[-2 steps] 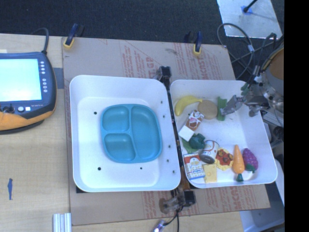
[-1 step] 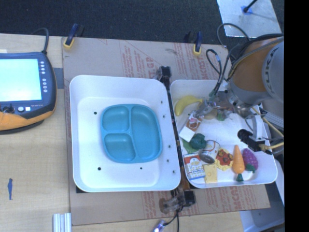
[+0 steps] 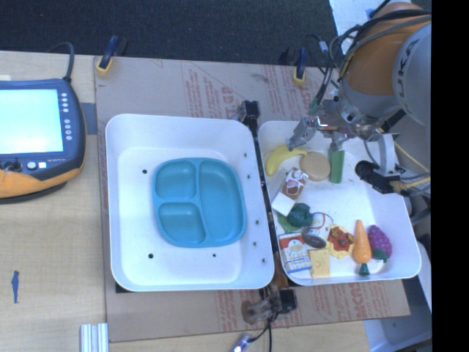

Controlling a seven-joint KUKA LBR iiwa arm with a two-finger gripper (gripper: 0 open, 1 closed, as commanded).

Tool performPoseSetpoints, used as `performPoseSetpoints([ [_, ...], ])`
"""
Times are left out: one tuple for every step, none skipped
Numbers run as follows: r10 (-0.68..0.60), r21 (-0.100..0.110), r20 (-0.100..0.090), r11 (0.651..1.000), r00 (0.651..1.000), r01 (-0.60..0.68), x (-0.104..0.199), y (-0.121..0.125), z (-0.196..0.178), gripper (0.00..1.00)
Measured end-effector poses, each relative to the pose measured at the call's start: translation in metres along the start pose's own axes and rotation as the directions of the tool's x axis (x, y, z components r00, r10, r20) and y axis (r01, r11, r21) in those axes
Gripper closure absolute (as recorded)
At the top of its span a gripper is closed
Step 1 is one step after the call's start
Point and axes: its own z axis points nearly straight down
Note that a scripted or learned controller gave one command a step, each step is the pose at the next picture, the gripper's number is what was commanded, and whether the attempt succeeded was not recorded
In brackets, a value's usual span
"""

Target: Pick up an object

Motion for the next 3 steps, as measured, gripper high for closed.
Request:
performPoseSetpoints([
  [-0.001, -0.003, 0.005, 1.000, 1.000, 0.001, -0.015, -0.006, 0.094, 0.00],
  [-0.002, 0.013, 0.003, 1.000, 1.000, 0.002, -0.016, 0.023, 0.097, 0.00],
  [-0.001, 0.000, 0.001, 1.000, 1.000, 0.001, -0.001, 0.025, 0.000, 0.00],
])
